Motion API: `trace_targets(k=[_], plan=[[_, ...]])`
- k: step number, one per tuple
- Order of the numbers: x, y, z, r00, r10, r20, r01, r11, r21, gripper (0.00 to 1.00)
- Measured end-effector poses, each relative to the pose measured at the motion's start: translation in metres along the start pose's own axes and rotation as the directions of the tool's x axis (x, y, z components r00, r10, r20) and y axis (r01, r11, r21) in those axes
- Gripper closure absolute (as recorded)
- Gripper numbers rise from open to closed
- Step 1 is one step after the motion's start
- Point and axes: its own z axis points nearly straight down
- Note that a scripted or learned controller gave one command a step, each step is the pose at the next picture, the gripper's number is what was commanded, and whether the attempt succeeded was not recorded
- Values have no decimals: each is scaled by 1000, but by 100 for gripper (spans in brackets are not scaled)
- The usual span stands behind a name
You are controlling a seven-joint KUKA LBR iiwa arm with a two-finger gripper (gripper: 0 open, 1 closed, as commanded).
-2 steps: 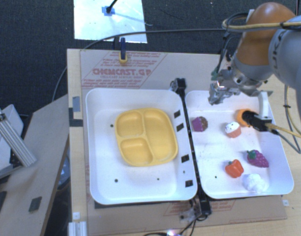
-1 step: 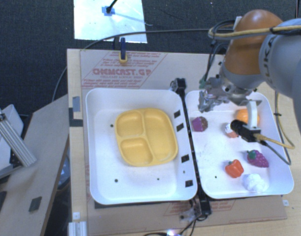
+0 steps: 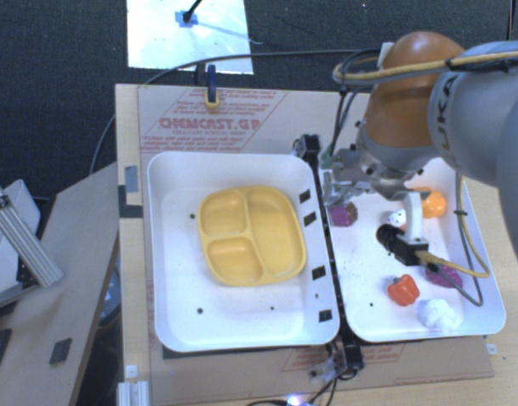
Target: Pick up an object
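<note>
Camera view, gripper over purple object, roundish, long axis unclear, grip state indiscernible.

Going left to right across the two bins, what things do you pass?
Yellow tray → purple piece → red pepper → white lump.

A robotics lab: a grey industrial arm over two white bins on a cable-strewn bench.
</note>
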Motion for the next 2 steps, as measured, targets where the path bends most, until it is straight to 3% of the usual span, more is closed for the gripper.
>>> trace_targets(k=[2], plan=[[82, -35, 10, 1000, 0, 1, 0, 1000, 0, 100]])
